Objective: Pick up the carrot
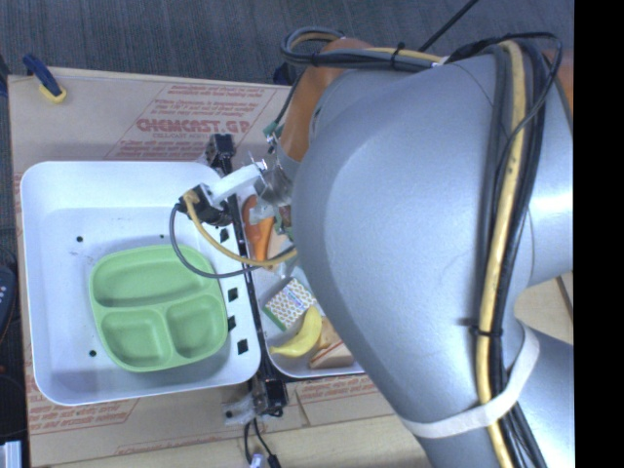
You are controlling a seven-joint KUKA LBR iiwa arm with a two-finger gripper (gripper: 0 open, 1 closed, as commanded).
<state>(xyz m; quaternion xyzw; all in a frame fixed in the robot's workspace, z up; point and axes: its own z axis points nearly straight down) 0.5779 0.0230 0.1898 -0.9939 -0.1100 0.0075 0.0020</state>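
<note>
Grey carpet floor (146, 13) (cardboard-topped bench (195, 115))

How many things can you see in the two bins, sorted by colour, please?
Green: 1, the divided tray in the left bin.
Orange: 1, the carrot.
Yellow: 1, the banana.
Checked green and white: 1, a small packet.
Tan: 1, a flat piece under the banana, partly hidden by the arm.
Total: 5.
</note>
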